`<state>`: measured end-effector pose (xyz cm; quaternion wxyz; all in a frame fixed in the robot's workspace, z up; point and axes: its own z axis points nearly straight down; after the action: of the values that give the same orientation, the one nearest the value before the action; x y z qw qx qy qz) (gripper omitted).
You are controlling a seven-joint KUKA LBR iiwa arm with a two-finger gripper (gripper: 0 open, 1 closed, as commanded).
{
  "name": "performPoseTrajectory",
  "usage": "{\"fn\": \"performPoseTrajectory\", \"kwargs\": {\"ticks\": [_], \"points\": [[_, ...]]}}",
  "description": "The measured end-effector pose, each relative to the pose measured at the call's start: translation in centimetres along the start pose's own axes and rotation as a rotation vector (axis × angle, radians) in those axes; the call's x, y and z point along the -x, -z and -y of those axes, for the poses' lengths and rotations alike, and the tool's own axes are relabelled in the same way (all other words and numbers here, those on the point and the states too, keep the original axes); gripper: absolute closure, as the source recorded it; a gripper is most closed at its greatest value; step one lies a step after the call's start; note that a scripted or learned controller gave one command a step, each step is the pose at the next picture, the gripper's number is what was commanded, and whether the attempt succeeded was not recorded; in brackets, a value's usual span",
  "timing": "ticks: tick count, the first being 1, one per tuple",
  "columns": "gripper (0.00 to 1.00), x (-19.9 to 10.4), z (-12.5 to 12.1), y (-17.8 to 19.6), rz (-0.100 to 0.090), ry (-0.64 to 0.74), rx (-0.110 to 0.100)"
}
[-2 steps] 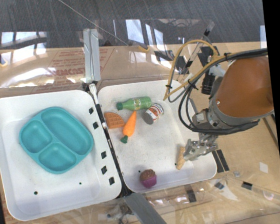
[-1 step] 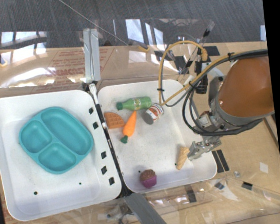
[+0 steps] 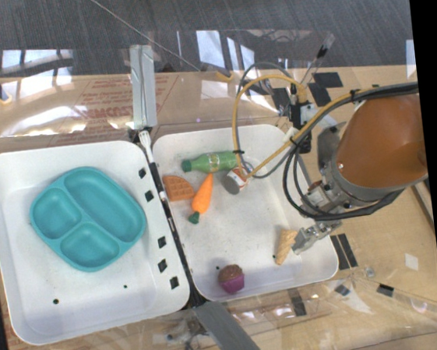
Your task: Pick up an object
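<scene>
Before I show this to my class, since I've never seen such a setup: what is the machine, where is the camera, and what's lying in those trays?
The camera sits above a bench, looking down at a slant. The big grey and orange shape is a robot arm reaching in from the right; its gripper is low over the right bin, beside a tan cone-like piece. I can't tell whether it holds anything. That bin also has a green bottle, a toy carrot, a brown cracker-like piece, a small red and white item and a purple cupcake. The left bin holds a teal divided plate.
</scene>
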<state>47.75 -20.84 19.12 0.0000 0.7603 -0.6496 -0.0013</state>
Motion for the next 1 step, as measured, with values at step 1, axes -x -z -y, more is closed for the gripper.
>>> {"fn": "performPoseTrajectory", "kwargs": {"ticks": [1], "points": [[1.0,8.71,1.37,3.2,-0.001,0.45,-0.003]]}}
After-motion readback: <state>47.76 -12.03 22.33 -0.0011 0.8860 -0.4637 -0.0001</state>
